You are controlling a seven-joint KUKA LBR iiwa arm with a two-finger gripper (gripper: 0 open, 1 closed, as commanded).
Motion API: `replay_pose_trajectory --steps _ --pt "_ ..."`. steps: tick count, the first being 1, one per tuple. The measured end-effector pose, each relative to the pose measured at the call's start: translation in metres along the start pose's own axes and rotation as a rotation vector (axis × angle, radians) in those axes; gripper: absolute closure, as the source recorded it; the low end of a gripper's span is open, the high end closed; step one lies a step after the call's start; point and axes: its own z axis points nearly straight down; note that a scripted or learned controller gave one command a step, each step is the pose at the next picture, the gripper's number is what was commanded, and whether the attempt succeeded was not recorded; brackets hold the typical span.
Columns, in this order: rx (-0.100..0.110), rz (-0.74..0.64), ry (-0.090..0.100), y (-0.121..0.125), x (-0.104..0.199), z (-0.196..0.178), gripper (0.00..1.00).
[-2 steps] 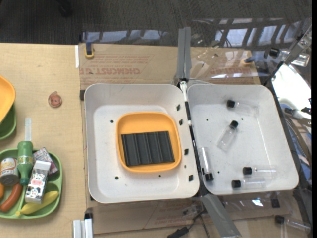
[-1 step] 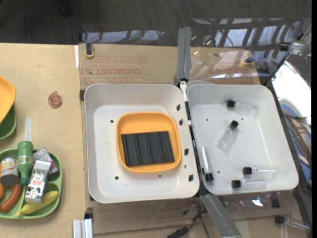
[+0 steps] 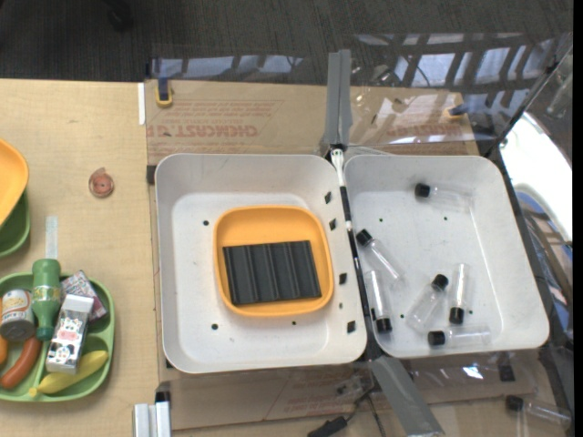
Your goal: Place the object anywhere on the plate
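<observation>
Right, you're looking at two white bins side by side, and the yellow plate (image 3: 273, 224) is your landmark for everything else. It sits flat in the middle of the left bin (image 3: 182, 271), and a dark ribbed block (image 3: 273, 273) lies on it, well inside its rim and covering most of its floor. If that block is the object you were told to place, then by my reading the placing is already done: it rests wholly on the plate and nothing touches it.

Right of the plate, across the divider, you have the right bin (image 3: 510, 244). Scattered over its floor are several clear vials with black caps (image 3: 435, 303), most of them toward the near edge, one up near the far corner (image 3: 422, 190). None lies on the plate. If one of those is the object meant, the task has not started: a pick from that bin and a carry leftward to the plate are both left.

As for the tool, you cannot tell its state from this view, whether released or grasping anything, so don't count on it.

Left of the plate, off the bins on the wooden bench, a green tray (image 3: 91, 371) holds toy food and a green bottle (image 3: 46, 294). Further back sits a small pink disc (image 3: 101, 183). Those look like bystanders.
</observation>
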Motion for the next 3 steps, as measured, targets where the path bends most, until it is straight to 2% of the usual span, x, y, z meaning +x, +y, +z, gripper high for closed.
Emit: replay_pose_trajectory --steps 1,3 --pt "-0.001 -0.267 0.002 -0.0096 0.0146 0.0840 0.00" --pt "-0.003 -0.818 -0.001 -0.0028 0.0058 0.0876 0.00"
